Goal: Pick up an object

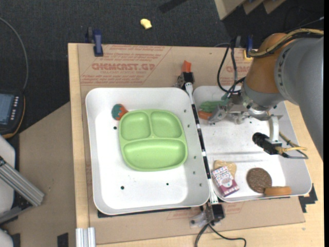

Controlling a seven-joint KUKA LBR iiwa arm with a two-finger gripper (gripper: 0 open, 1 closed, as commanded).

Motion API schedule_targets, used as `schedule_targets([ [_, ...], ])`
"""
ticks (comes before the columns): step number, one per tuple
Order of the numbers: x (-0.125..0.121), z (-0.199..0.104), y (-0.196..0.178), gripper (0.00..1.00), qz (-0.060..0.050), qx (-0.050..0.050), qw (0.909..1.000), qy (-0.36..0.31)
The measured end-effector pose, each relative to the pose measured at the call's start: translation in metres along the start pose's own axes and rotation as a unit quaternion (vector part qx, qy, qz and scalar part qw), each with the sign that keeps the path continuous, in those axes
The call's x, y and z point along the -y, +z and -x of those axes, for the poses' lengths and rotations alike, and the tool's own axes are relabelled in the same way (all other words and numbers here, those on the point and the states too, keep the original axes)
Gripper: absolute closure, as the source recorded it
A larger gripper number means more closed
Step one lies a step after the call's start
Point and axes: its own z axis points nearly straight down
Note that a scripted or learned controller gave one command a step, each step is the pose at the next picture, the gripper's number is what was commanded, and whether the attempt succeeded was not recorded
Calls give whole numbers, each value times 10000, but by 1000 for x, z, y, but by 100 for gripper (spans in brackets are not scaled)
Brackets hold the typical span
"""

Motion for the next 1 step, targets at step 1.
schedule_targets([
  [1, -43, -3, 3, 0, -103, -11, 9999, -9],
])
